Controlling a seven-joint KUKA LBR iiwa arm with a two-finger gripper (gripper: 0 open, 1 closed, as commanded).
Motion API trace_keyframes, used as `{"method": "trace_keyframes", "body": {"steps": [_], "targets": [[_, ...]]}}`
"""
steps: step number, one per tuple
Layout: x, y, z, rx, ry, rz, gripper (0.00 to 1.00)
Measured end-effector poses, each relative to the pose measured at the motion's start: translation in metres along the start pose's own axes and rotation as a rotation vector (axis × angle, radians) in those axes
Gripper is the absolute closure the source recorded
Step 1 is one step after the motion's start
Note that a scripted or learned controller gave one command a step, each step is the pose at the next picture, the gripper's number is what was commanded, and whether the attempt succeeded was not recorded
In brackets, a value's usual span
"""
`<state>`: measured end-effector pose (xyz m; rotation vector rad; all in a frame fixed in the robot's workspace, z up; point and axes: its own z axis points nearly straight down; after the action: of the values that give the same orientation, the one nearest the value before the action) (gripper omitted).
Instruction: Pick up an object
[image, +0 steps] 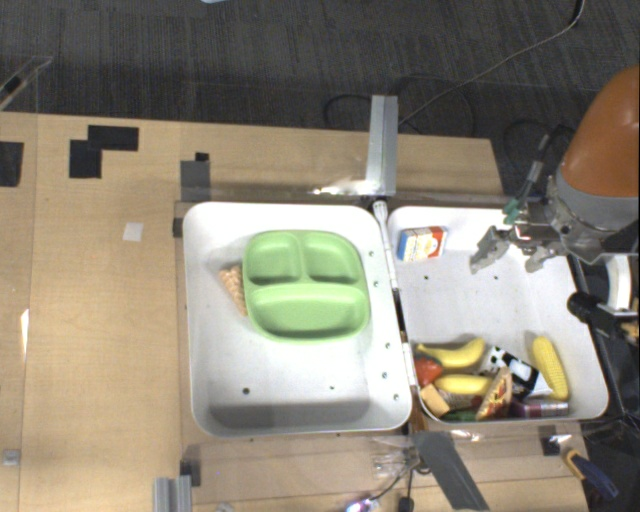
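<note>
From above, the grey hand (512, 250) hangs over the upper part of the right shallow white plastic bin (590, 400), its two fingers spread apart with nothing between them; the orange-banded arm behind it is cut off by the picture's right edge. Just left of the hand lies a small white carton with an orange-red label (421, 243), apart from the fingers. Well below the hand, along the bin's near edge, a heap of toy food crowds together: two yellow plastic bananas (455, 353), a yellow corn cob (550, 367), and red and dark pieces too tangled to name. Far left of the hand, the left white bin (215, 330) holds a green divided plastic plate (303, 284) that partly covers a tan waffle-like piece (233, 287).
</note>
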<state>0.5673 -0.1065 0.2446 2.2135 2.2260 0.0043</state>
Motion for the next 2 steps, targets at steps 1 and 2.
{"method": "trace_keyframes", "body": {"steps": [1, 2], "targets": [[-0.046, -0.012, 0.098, 0.000, 0.000, 0.062, 0.00], [0.002, 0.048, 0.154, -0.011, -0.001, -0.038, 0.00]]}}
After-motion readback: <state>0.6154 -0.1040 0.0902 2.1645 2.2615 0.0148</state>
